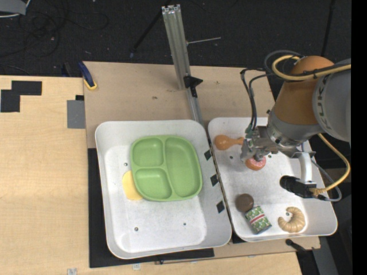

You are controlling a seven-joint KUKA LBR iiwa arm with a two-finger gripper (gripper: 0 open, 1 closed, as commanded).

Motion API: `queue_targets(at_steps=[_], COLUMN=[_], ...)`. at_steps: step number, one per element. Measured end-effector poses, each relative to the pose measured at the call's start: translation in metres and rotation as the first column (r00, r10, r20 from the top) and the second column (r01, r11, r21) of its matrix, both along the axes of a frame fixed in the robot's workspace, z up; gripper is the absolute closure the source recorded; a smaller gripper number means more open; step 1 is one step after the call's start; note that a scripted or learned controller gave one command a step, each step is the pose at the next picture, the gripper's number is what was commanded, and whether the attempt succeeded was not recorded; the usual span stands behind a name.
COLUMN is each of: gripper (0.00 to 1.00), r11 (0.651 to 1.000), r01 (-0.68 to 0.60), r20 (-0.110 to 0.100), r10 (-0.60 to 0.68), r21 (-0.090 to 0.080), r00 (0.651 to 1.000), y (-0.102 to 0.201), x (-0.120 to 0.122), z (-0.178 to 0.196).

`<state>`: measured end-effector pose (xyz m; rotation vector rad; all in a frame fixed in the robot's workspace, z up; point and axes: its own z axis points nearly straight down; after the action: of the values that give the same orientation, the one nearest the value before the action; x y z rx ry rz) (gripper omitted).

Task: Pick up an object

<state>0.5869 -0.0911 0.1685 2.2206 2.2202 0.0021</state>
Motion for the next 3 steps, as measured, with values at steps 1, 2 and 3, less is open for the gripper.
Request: queue_targets(at_steps=[1,2,3], gripper=[1.0,1.0,1.0], r11=[1.0,1.0,1.0], r01=[-0.002,-0.001,-0.003], r20=[0.002,0.0,-0.007], r10=[0.002,0.001,0.003], r21=[0.0,0.0,0.002], r00=[1.0,1.0,1.0], y=[0.008,0.007,0.049], x=[0.004,0.004,-0.006], z=[0.057,0.094,0.078])
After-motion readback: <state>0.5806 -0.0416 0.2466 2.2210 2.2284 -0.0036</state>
